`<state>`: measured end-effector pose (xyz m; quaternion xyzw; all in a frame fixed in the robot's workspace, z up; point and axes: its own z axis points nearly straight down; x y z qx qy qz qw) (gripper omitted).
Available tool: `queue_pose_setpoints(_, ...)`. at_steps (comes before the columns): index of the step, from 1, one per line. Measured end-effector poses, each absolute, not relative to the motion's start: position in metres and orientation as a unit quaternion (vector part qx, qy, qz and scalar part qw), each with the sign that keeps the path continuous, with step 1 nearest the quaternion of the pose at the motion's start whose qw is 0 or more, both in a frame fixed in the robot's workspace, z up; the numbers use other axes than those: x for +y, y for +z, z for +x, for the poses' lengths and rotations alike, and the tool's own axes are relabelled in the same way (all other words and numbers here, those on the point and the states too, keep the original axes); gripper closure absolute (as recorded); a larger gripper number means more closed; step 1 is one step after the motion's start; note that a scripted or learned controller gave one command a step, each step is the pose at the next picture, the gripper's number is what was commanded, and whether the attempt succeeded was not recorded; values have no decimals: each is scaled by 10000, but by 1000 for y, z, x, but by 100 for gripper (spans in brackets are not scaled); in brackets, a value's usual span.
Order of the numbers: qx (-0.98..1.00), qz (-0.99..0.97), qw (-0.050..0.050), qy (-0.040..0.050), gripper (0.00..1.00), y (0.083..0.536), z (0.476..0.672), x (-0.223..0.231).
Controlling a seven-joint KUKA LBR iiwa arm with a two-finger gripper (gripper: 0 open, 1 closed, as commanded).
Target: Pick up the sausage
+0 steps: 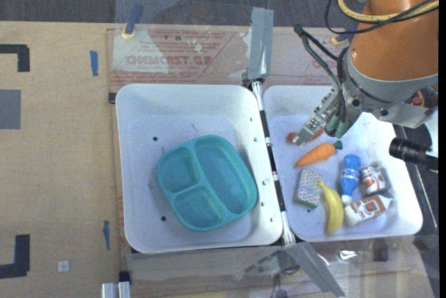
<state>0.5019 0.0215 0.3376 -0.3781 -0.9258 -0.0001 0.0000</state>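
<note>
The sausage (297,138) is a small reddish-brown piece lying in the right bin (279,105), near its left wall. My gripper (311,127) reaches down from the upper right, and its tip sits right at the sausage's right end. The gripper body covers part of the sausage. I cannot tell whether the sausage is touched or gripped.
Just below the sausage lies an orange carrot (317,154). Further down are a blue bottle (348,175), a banana (333,207), a speckled packet (306,186), a can (373,179) and a small carton (366,209). The left bin (139,108) holds a teal divided plate (206,182).
</note>
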Motion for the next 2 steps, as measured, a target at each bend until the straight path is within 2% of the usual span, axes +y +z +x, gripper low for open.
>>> queue_pose_setpoints(1,-9567,-2911,-45,-5,100,378,531,-66)
queue_pose_setpoints(2,-9862,-1653,-21,-8,100,289,570,-2)
